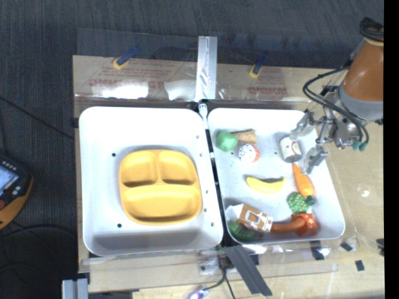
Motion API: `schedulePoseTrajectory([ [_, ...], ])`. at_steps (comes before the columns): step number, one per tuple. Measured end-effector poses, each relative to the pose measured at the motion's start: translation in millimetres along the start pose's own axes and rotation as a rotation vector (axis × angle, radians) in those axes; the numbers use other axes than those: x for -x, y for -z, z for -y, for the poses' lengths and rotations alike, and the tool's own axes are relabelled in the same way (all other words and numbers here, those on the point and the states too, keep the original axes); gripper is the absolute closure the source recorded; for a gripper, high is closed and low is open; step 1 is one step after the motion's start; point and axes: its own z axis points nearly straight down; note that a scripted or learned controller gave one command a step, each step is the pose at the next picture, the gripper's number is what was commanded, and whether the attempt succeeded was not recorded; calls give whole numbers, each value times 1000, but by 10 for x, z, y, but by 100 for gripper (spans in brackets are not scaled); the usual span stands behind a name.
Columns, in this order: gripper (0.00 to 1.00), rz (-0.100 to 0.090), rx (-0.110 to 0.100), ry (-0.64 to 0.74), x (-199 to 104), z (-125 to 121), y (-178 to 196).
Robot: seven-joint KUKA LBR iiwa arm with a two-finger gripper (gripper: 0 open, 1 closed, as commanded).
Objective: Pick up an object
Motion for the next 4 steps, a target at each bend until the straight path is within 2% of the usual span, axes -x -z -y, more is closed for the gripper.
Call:
schedulePoseTrajectory([
  [1, 0, 11, -1, -110, 282, 144, -1128],
  [3, 0, 15, 1, -328, -516, 42, -1110],
  [4, 0, 18, 0, -377, -689, 25, -1106],
])
